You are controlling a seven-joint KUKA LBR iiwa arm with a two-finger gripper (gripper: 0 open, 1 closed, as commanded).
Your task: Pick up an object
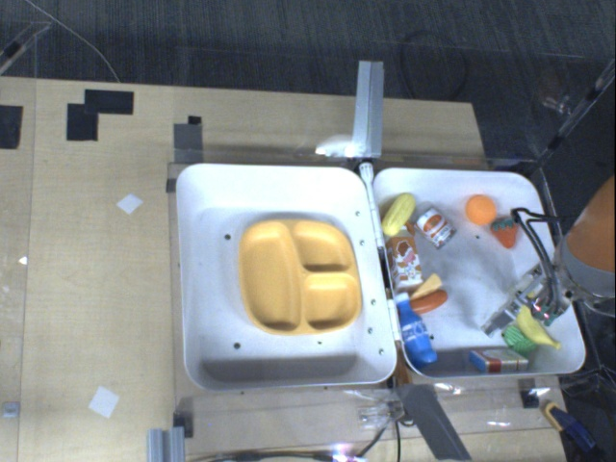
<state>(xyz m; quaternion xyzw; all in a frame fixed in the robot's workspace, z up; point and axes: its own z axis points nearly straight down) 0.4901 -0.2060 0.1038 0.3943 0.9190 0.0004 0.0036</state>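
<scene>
Two bins side by side on the bench (87, 287). Left bin (207, 258): divided tray (296, 275) at its centre. Right bin (452, 277): bottle (415, 333) in near-left corner, ball (480, 209) toward far edge, can (435, 227) left of it.

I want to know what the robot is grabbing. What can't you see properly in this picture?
- Tool, camera view: too small and cluttered to tell whether it grips anything.
- Yellow-green toy: partly covered by the tool, so its kind is unclear.
- Arm: cut off by the right edge.
- Small can: label too small to read.
</scene>
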